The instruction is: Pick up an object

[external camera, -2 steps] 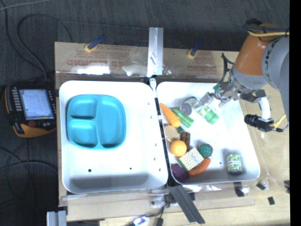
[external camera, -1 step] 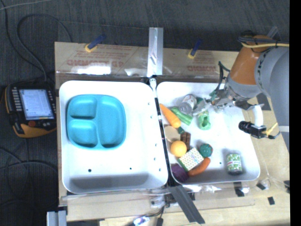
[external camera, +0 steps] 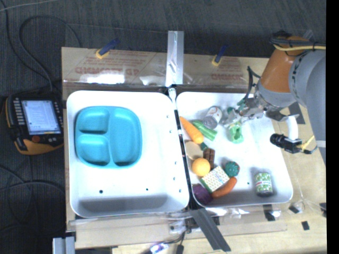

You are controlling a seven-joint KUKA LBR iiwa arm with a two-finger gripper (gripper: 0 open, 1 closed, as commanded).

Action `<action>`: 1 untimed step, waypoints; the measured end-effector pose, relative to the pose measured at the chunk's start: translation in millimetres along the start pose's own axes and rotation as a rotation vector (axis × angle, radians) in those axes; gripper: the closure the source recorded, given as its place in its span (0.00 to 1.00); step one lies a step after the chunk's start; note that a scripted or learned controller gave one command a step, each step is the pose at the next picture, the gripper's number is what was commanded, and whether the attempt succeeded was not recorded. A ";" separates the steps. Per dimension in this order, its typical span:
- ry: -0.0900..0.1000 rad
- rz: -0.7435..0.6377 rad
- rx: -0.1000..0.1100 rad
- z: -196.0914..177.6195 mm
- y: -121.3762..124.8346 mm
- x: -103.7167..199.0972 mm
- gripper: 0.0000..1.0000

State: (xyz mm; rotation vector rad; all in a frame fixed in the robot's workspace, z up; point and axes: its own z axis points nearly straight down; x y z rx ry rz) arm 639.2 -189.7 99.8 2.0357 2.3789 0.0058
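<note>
1. Two white bins sit side by side on the surface [external camera: 74, 57]. The left bin [external camera: 159, 142] has a blue plate [external camera: 108, 136] with parts in it. The right bin [external camera: 278, 163] has lots of toy food
2. The arm [external camera: 283, 73] comes in from the right and reaches down to the top part of the right bin. The gripper [external camera: 239, 116] is low, right by a small green thing [external camera: 235, 133] near the top middle of that bin
3. I think this is the reach-and-grab step. Nothing looks lifted yet. The green thing lies on the bin floor, just under the gripper tip
4. I cannot tell if the gripper is apart or together. It is too small and blurry to see
5. The green thing is longer one way. Its long side runs up and down in the camera view, maybe tilted a bit. I cannot tell which end is the front
6. Next, the gripper should close across the thin sides of the green thing, then go straight up
7. Close by are a grey round can [external camera: 213, 117] and a long green veggie [external camera: 204, 129], just to the left. The gripper could bump them
8. Other things lie lower in the bin: a carrot [external camera: 192, 130], an orange ball [external camera: 201, 166], a dotted box [external camera: 214, 179], and a small jar [external camera: 263, 182]. They are well away from the gripper
</note>
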 end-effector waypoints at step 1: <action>0.004 0.020 0.010 -87.3 26.4 26.5 1.00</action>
